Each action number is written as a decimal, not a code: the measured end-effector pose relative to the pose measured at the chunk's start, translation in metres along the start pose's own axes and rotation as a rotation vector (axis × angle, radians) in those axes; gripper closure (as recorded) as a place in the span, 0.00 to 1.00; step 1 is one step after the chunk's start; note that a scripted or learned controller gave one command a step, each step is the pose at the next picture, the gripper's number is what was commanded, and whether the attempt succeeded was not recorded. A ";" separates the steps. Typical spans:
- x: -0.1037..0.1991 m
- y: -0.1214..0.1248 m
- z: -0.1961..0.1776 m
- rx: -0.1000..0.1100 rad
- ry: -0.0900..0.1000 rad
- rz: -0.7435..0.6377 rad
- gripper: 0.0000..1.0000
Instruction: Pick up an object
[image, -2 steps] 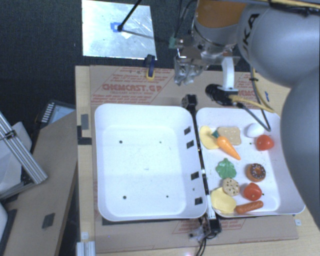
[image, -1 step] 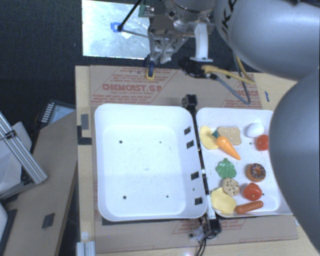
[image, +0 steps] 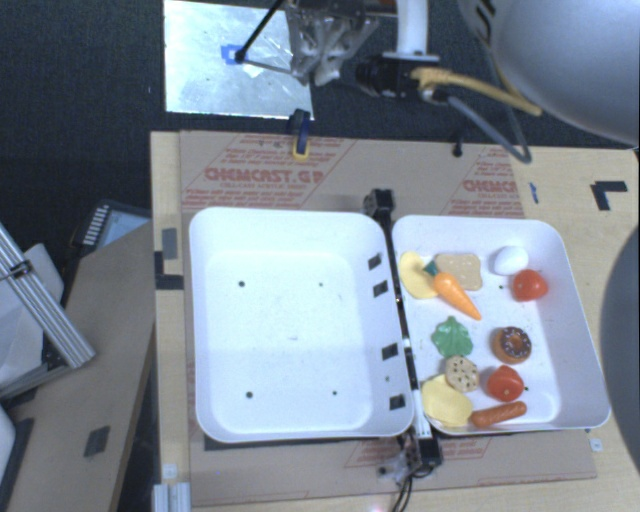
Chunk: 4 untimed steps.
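The right bin (image: 575, 330) holds several toy foods. Among them are an orange carrot (image: 456, 293), a tan cracker (image: 460, 267), a white egg (image: 510, 260), a red tomato (image: 529, 286), a green leafy piece (image: 452, 336), a chocolate donut (image: 512, 345), a cookie (image: 461, 373), a red pepper (image: 505, 383) and a sausage (image: 497, 413). My gripper (image: 320, 50) hangs high at the top of the view, beyond the bench's far edge and well away from both bins. Nothing shows in its grasp.
The left white bin (image: 290, 320) lies beside the right one, joined by a black divider (image: 395, 320). Both rest on a brown cardboard sheet (image: 270, 170). A silver plate (image: 215, 60) lies behind the bench. A metal frame (image: 40, 310) stands at the left.
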<state>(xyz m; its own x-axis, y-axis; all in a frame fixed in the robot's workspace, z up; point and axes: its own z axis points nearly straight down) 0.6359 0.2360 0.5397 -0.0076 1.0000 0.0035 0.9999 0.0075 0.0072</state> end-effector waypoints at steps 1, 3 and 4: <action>-0.038 0.034 0.005 0.005 -0.004 0.010 1.00; -0.002 -0.086 0.004 0.008 -0.003 0.002 1.00; -0.002 -0.058 0.004 0.004 -0.003 0.007 1.00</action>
<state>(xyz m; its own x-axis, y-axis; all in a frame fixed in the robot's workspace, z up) 0.5777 0.2337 0.5348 -0.0001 1.0000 0.0003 1.0000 0.0001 0.0027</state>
